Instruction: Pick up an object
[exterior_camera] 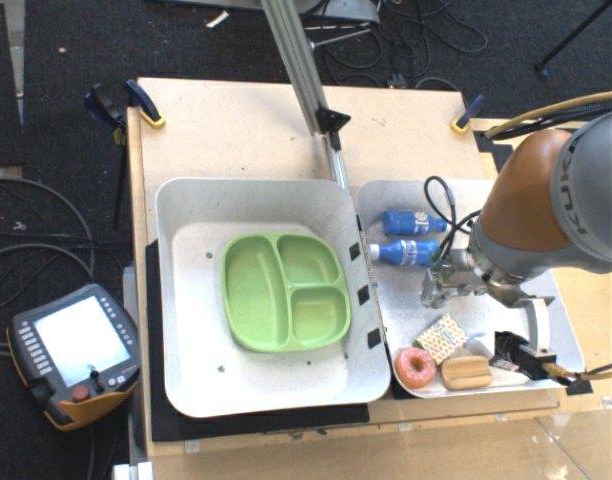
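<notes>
Metal two-finger gripper (444, 288) low over right white bin (546, 388) middle, just beside blue plastic bottle (408, 254) near divider edge. Finger state: cannot tell. Nothing seen held; pick judged not yet done. Pink frosted donut (417, 367) at near-left corner.

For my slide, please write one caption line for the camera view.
KUKA arm's gripper hovers over the right bin near two blue bottles; green divided plate lies in the left bin.

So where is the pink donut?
The donut lies in the right bin, at its near left corner, just left of a tan bread piece and below a checkered block.
</notes>
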Motion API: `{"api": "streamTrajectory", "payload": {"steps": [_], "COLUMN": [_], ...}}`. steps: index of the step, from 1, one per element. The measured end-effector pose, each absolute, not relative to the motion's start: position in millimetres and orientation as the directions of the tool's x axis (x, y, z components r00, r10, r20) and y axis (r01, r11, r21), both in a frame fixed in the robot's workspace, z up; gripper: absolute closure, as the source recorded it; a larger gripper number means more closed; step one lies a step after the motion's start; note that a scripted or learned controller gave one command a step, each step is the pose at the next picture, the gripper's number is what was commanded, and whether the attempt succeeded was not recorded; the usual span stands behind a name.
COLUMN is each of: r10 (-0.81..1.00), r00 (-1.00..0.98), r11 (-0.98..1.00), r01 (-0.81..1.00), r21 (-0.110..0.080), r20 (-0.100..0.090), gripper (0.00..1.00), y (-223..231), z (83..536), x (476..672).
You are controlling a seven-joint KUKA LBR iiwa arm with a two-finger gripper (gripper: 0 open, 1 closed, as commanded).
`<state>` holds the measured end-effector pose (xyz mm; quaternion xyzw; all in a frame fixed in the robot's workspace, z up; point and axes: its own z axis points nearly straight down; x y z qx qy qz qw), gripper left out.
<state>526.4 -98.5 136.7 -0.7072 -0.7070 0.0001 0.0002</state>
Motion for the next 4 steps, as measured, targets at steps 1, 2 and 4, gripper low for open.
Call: {"api": "streamTrajectory", "payload": {"steps": [1,2,4], "r10": [1.000,1.000,1.000], "r00": [-0.002,-0.002,-0.008], "r11": [0.002,0.002,0.008], "r01": [1.000,1.000,1.000], "r21": [0.004,0.004,0.003], "r20": [-0.001,-0.001,0.002], "gripper": [1.00,1.00,1.00], "y": [-99.7,-99.6,-8.9], "z": [179.1,207.9,216.6], "x": [529.6,530.9,582.3]}}
